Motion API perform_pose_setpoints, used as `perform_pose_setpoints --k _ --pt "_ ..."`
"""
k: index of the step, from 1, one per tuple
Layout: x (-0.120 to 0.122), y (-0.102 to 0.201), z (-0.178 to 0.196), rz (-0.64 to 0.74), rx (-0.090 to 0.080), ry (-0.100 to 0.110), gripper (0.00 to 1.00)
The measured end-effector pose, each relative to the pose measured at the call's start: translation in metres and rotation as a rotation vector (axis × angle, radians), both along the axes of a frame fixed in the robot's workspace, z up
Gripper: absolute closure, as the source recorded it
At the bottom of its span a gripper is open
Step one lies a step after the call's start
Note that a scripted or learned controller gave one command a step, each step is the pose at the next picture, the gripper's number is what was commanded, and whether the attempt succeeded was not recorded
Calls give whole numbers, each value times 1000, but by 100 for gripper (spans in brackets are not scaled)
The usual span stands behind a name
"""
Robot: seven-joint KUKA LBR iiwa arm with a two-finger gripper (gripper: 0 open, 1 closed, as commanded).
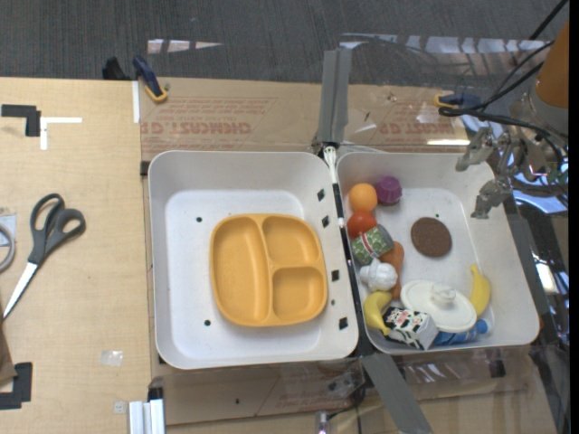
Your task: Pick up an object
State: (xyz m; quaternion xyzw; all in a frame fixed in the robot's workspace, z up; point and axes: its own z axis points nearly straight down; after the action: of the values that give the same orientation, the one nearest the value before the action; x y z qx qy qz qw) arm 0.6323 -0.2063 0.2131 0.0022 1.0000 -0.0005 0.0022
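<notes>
My gripper (479, 181) hangs over the right bin's (517, 269) far right corner, its fingers spread open with nothing between them. Below it, the bin holds a brown round cookie (431, 237), an orange ball (363, 196), a purple ball (389, 189), a red tomato (360, 223), and a green-and-white can (373, 243). Nearer the front lie a white garlic bulb (379, 276), a white lidded pot (440, 303), a cow-patterned box (407, 325), and two yellow bananas (479, 290) (374, 310). The cookie is the object closest to the gripper, lower left of it.
The left bin (172, 242) holds a yellow divided plate (269, 268). Scissors (41, 242) lie on the wooden bench at far left. A grey divider bar (333, 98) rises between the bins at the back. Cables and the arm crowd the upper right.
</notes>
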Motion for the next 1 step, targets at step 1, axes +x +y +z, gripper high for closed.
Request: perform_pose_setpoints --k 1 --pt "-36 61 -120 77 0 0 0"
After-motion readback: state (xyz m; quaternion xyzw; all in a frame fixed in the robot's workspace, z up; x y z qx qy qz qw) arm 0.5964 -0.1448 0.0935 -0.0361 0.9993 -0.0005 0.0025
